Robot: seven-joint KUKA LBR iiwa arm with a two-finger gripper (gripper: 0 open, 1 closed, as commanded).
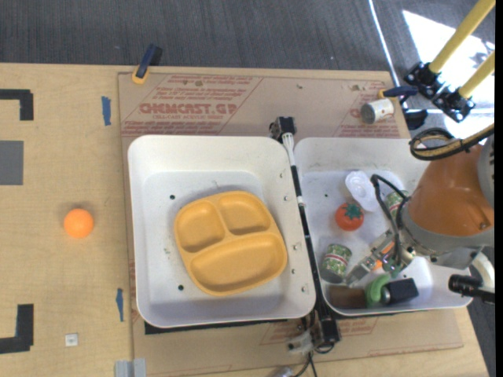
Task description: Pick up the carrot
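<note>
End effector (383, 259), fingers' state unclear, sits low in right bin (314, 210) on cardboard-covered bench (63, 179) over grey carpet.

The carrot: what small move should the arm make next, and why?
Probably a short, straight descent. The pincer seems to hang just above the small orange carrot in the white plastic bin, between the green-labelled can and the black block, so little sideways correction looks needed.
</note>
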